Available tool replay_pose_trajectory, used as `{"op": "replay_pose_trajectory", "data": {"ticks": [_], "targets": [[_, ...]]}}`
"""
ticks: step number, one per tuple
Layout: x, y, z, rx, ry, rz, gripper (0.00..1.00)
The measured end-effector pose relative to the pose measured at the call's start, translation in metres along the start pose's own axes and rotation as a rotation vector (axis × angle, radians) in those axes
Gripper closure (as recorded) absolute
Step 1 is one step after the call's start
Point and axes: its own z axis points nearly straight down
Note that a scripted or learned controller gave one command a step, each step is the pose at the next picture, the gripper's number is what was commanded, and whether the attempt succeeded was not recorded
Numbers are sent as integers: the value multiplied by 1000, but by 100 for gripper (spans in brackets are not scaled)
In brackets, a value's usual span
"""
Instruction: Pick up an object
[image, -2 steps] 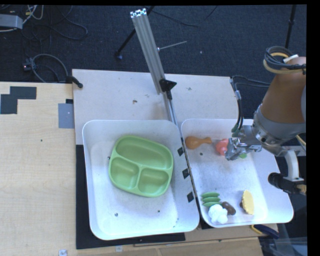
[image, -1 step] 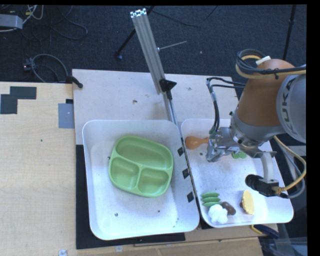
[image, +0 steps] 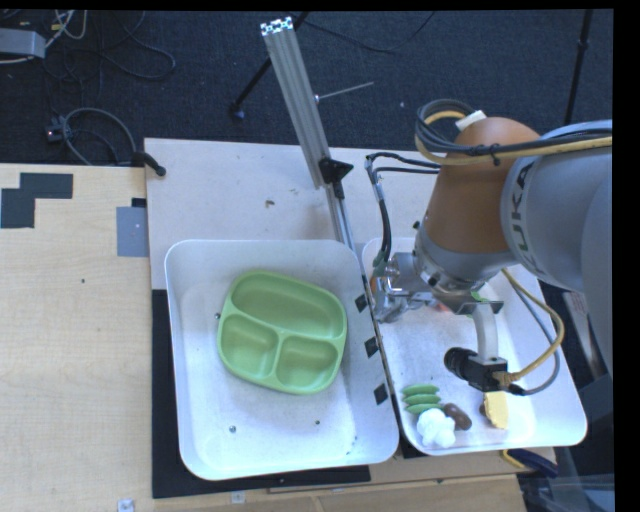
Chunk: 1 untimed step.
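Observation:
A green divided plate (image: 283, 330) lies in the left white bin (image: 190, 400). Several small items sit at the near end of the right white bin (image: 560, 425): a green pea pod (image: 420, 397), a white lump (image: 435, 428), a brown piece (image: 458, 414) and a yellow piece (image: 495, 408). My gripper (image: 398, 290) hangs under the wrist at the far left of the right bin, close to the wall between the bins. It is apart from the small items, and the arm hides most of it.
A slanted metal rail (image: 305, 110) runs from the top of the view down to the bins' far edge. A black fitting with a yellow cable (image: 478, 368) hangs off the arm above the right bin. A wooden bench surface (image: 70, 330) lies to the left.

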Motion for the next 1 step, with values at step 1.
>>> {"op": "replay_pose_trajectory", "data": {"ticks": [1], "targets": [[62, 9, -6, -3, -1, -1, 100]]}}
